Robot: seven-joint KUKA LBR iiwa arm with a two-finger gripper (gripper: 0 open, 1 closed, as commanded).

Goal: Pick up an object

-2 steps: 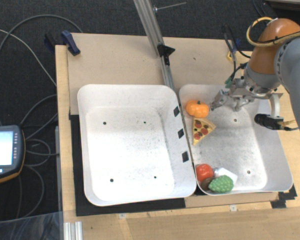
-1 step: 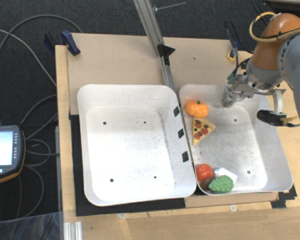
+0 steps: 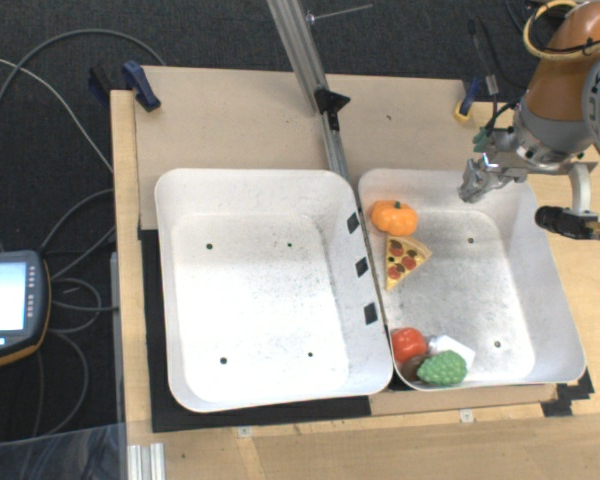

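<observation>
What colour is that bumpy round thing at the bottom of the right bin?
Green, seen in the camera view: the bumpy toy.

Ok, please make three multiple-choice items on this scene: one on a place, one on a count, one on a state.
1. Where does the pizza slice lie?
A. in the left bin
B. in the right bin, just below the pumpkin
C. on the bench outside the bins

2. How many toys lie in the right bin?
A. two
B. six
C. four

3. What is the gripper doing?
A. hanging over the right bin's upper edge, holding nothing
B. carrying the tomato
C. resting in the left bin

Answers: 1 B, the slice sits under the pumpkin by the bin's left wall. 2 C, pumpkin, slice, tomato and green toy. 3 A, all toys lie on the bin floor, apart from it.
</observation>
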